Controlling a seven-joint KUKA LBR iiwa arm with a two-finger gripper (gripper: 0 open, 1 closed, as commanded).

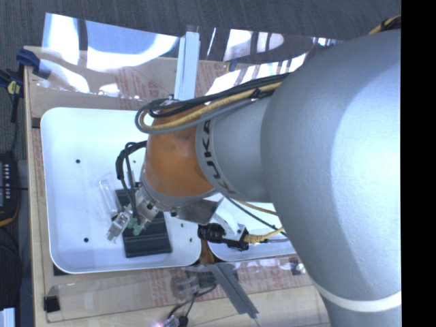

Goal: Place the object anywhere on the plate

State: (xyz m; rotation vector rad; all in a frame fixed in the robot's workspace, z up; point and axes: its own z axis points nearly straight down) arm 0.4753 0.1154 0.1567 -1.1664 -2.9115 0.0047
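Two white bins sit side by side on the bench; the left bin (61,182) lies mostly open to view, while the right bin (262,251) shows as a small curved patch beneath the arm; the arm (300,148), grey with an orange band (170,165) above the wrist, reaches in from the right and covers much of the scene; the gripper (126,222) hangs low over the left bin, near its front right part, pointing down and to the left; whether it is released or clenched I cannot tell, since its tip is small and partly lost against what lies under it; a dark flat block (151,240) lies on the bin floor directly below and just to the right of the gripper, with a small green spot (138,229) beside the tip; a clear, glassy piece (107,191) lies just up and left of the gripper; it is too faint to identify; black cables (125,161) loop beside the orange band above the gripper; a yellow cable (262,236) runs off to its right; no plate can be made out for certain.
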